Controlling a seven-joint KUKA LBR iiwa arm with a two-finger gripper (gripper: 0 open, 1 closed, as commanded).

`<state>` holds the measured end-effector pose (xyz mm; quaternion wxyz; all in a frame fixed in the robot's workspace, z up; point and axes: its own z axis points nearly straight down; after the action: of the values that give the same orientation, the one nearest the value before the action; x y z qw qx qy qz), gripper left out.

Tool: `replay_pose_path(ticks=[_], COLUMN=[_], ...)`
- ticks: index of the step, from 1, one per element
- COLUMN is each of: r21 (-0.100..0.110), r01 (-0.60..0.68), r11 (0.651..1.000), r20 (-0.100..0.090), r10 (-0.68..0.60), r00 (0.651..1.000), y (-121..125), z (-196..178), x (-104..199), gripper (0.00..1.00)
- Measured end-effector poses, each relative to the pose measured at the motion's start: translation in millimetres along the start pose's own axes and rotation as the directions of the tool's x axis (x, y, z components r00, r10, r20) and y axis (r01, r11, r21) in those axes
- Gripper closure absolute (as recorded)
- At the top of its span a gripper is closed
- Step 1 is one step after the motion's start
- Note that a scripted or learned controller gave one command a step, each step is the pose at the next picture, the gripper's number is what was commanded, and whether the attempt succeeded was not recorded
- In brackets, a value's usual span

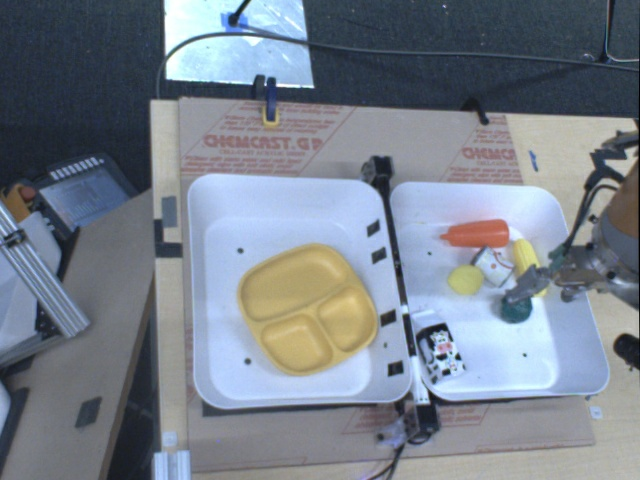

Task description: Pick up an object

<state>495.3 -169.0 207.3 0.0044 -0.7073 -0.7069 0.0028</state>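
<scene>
In the right bin (560, 363) lie an orange carrot (477, 233), a yellow round piece (465, 281), a small white-and-red cup-like item (491, 264), a yellow corn cob (525, 257), a dark green round object (516, 311) and a black-and-white cow-pattern block (440, 352) at the front left. My gripper (528, 286) reaches in from the right, low over the green object and the lower end of the corn. The left bin (215, 228) holds a yellow divided plate (305, 308).
The arm's body and cables (610, 258) cover the right bin's right rim. A black divider with clips (392, 278) runs between the bins. A yellow-handled clamp (270, 103) sits on the cardboard at the back. Grey equipment (60, 258) stands off the bench at left.
</scene>
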Motion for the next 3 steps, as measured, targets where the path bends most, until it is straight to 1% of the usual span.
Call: replay_pose_path(ticks=[1,2,3], r21=[-0.012,-0.007,-0.007], r01=[0.003,0.002,0.002], r11=[1.0,1.0,1.0], r20=[0.003,0.001,0.0], r10=[-0.003,-0.002,-0.002], r00=[1.0,1.0,1.0], y=[3,-3,-5], z=[-6,55,99], x=[0,0,6], gripper=[0.0,0.0,0.0])
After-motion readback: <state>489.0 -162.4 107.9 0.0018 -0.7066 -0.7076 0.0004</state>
